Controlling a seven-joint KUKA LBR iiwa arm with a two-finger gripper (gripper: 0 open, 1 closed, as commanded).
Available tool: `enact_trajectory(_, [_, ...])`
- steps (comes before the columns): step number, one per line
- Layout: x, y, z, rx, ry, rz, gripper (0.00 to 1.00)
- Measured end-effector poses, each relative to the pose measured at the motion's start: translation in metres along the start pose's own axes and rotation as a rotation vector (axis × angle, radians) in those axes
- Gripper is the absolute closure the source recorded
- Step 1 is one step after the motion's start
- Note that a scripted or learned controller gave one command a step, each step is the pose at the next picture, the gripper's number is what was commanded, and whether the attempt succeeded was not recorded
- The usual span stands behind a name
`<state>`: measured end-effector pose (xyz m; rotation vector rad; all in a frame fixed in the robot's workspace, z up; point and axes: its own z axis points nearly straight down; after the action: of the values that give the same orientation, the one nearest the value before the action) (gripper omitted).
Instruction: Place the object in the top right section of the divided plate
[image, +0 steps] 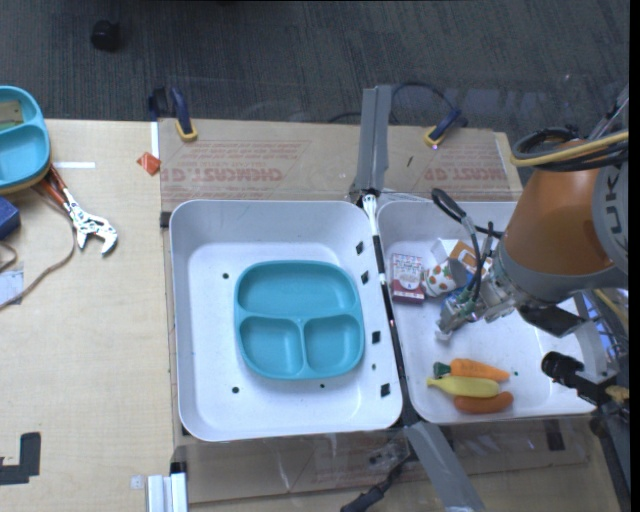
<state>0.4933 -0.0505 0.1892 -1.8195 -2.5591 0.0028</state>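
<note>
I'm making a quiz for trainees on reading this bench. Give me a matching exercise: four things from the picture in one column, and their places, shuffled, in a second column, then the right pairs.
Things
1. divided plate
2. wrench
3. small pink box
4. carrot and banana toys

Places
A. on the bench, left of both bins
B. near the front edge of the right bin
C. in the left bin
D. upper left part of the right bin, by the wall between the bins

Pairs: 1-C, 2-A, 3-D, 4-B
</note>
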Motion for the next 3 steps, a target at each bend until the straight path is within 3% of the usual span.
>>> enact_trajectory(1, [0.059, 0.029, -0.146, 0.002, -0.002, -0.046, 1.00])
enact_trajectory(2, [0.121, 0.026, -0.102, 0.005, -0.001, -0.144, 1.00])
enact_trajectory(3, [0.174, 0.045, -0.065, 0.007, -0.002, 0.019, 1.00])
